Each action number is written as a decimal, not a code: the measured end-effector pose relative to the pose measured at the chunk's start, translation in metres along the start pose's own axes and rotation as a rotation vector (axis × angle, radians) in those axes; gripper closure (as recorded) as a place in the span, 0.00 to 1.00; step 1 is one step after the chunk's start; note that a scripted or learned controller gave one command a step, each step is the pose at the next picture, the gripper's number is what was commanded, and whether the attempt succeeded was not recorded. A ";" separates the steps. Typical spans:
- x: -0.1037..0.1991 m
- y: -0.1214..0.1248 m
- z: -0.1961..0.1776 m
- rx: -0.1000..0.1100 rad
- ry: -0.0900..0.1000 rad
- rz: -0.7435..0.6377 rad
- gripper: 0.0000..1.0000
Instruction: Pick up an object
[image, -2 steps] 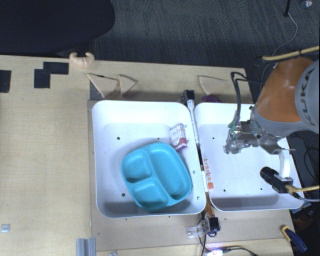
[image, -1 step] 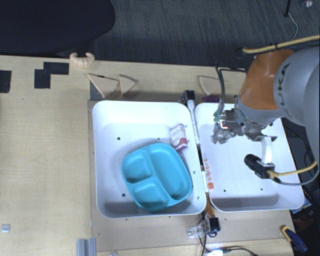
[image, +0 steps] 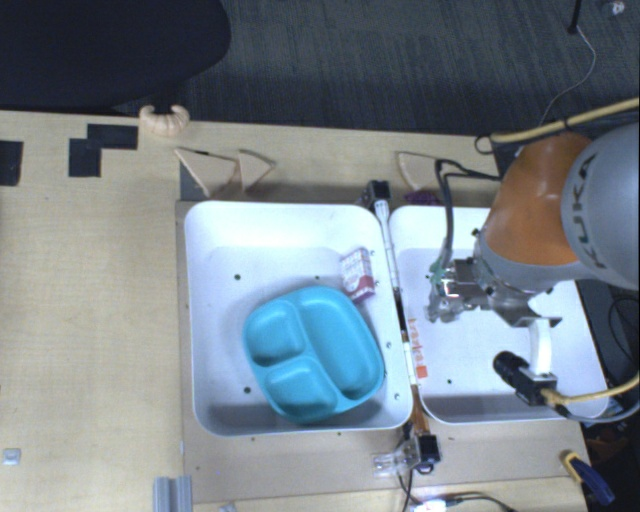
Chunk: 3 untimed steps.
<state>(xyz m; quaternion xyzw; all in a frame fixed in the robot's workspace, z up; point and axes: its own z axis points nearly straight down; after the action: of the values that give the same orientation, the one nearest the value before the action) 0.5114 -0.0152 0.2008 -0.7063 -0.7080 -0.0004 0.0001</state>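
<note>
In the camera view my gripper (image: 447, 290) hangs over the right bin (image: 470, 385); whether it is clenched I cannot tell. The blue divided tray (image: 315, 352) lies in the left bin (image: 215, 300), a small packet (image: 357, 271) at its one o'clock. The tray looks stiff, light, slick; I'd pinch its rim

Smooth, slightly glossy blue plastic tray (image: 315, 350) in a matt white plastic bin (image: 215, 300); pale, matt wooden bench (image: 90, 330); arm (image: 560, 215) with glossy orange band and smooth grey casing; gripper (image: 447, 295) of bright bare metal.
</note>
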 end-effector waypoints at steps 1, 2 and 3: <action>-0.058 0.025 0.016 -0.001 -0.002 0.000 1.00; -0.155 0.005 0.024 -0.001 -0.003 0.000 1.00; -0.087 0.062 0.013 -0.003 0.000 -0.004 1.00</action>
<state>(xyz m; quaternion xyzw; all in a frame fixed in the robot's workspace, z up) 0.5735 -0.1019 0.1882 -0.7050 -0.7092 -0.0017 -0.0009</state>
